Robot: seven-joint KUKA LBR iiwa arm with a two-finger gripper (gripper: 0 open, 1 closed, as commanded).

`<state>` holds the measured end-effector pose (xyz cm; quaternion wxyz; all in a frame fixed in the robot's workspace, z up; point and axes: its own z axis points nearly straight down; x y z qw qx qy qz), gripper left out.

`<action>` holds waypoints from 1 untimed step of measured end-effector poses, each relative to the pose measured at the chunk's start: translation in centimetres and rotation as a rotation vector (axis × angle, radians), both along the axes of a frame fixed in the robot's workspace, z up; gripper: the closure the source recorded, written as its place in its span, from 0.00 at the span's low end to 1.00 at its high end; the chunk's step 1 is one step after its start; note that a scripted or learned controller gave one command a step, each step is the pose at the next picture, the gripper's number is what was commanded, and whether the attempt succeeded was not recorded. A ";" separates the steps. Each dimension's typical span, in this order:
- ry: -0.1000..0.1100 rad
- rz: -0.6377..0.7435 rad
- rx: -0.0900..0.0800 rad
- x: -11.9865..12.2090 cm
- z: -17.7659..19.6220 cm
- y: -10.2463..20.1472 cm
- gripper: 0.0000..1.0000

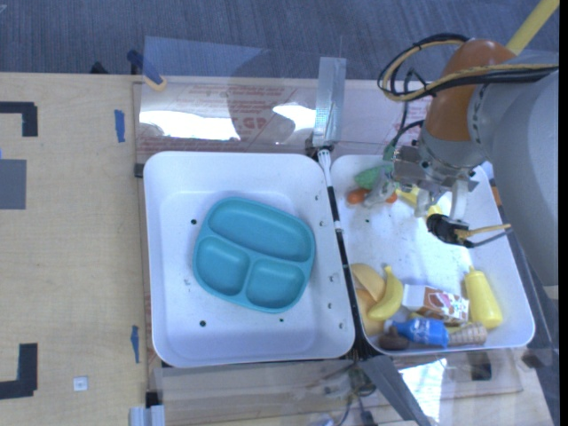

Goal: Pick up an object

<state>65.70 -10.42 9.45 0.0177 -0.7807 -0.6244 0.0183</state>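
My gripper [406,190] is low over the far part of the right bin [510,264], under the grey wrist with its orange band. Just to its left lies a small orange carrot with a green top [359,190], close to the gripper. A small yellow piece [409,199] shows right at the gripper's lower end; I cannot tell if it is held. Along the near edge of the bin lie a banana [387,296], a yellow bottle [484,297], a small printed carton [440,303], a blue item [422,331] and an ice-cream cone [469,334].
The left bin [169,238] holds a teal divided plate [255,253] in its middle. An orange-tan item [363,280] and a dark brown one [391,341] lie beside the banana. A metal divider [330,114] stands behind the bins. The arm covers the right bin's far right corner.
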 end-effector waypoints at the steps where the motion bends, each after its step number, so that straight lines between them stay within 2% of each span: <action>1: 0.001 -0.030 0.005 0.0 -1.0 -0.6 0.00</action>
